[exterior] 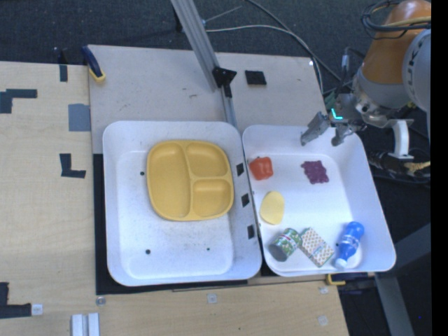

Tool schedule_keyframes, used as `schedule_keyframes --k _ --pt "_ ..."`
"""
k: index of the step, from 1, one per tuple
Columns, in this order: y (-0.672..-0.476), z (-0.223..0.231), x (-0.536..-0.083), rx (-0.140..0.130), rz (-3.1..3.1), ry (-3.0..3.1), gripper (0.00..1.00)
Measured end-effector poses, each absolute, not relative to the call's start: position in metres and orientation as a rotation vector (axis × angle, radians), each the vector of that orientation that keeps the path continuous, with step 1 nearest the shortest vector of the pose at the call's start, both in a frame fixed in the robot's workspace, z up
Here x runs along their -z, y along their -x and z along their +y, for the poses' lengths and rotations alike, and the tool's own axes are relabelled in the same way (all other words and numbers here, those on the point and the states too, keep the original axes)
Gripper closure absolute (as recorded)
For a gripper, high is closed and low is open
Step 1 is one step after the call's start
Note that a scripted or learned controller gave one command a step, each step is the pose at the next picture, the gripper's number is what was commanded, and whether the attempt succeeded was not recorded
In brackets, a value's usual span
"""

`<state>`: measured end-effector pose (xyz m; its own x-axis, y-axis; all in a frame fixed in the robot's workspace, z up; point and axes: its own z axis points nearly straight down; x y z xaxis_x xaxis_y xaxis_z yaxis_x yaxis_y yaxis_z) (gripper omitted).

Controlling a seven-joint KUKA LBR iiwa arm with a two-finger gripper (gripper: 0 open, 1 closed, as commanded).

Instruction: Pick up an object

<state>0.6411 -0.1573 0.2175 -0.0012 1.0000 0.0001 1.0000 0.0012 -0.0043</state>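
Hovering over the right bin's point(364, 180) far edge, the claw point(323, 133) hangs spread and empty. Nearest it, toward the far right corner, lies a purple grape cluster point(315, 171): likely light, soft, bumpy, best pinched across its middle.

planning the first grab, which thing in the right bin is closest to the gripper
The purple grape bunch. It lies just below the gripper near the bin's top edge; the red item is farther left, and the rest lie lower down.

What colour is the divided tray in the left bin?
Yellow; the divided tray shows clearly in the camera view.
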Motion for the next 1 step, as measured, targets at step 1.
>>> schedule_keyframes --k 1 --pt "-0.6418 -0.1573 -0.2189 -0.002 -2.223 2.219 0.0"
